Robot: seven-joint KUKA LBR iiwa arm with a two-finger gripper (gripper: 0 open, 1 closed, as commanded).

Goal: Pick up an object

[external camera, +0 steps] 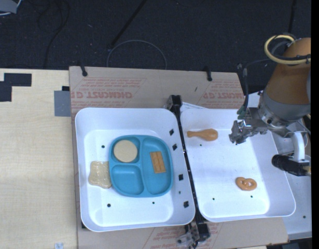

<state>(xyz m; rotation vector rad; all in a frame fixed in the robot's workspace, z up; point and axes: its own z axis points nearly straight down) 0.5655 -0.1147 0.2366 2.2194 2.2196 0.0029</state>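
Note:
In the right bin point(226, 201) lie a tan drumstick-shaped piece point(203, 135) near the back left and a brown pretzel point(246, 183) toward the front right. My gripper point(238, 134) hangs over the right bin's back right part, a little to the right of the drumstick and apart from it. Nothing shows between its dark fingers. The left bin point(92, 134) holds a blue divided tray point(143, 185) with a round cracker point(125, 151) and an orange wafer point(158, 162) in its compartments. A pale bread-like piece point(99, 174) lies just left of the tray.
A black divider clamp point(181, 154) runs between the two bins. Brown cardboard point(149, 90) lies under the bins. The arm's grey body and orange band point(289, 82) rise at the right, with a black cable part point(291, 165) beside the right bin's rim.

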